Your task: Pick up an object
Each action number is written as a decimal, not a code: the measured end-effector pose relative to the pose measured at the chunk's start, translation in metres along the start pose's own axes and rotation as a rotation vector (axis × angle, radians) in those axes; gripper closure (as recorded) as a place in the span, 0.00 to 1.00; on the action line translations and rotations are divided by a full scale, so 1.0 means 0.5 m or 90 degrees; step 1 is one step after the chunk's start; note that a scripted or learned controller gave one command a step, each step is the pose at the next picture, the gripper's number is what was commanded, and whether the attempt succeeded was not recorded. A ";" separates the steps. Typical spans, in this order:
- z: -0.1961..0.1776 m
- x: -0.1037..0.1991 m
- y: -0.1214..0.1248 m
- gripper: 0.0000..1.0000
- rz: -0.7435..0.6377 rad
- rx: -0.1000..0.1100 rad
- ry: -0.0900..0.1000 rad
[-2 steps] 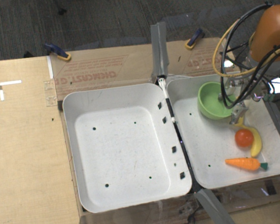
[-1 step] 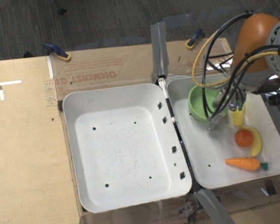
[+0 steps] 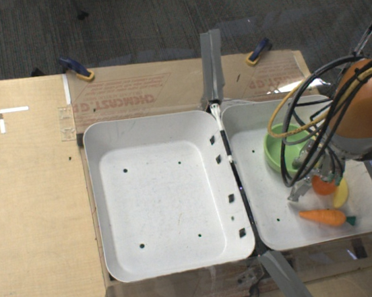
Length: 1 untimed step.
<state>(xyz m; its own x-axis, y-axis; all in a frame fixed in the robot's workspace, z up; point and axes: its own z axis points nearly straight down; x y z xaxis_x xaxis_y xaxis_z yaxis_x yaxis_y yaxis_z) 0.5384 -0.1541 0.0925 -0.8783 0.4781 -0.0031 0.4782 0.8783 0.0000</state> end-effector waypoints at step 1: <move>-0.002 0.033 -0.155 0.00 -0.191 -0.001 -0.003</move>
<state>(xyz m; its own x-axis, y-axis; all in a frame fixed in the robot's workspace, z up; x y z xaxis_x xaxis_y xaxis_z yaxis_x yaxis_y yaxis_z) 0.4868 -0.2145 0.0935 -0.9805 0.1965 -0.0075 0.1966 0.9805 -0.0009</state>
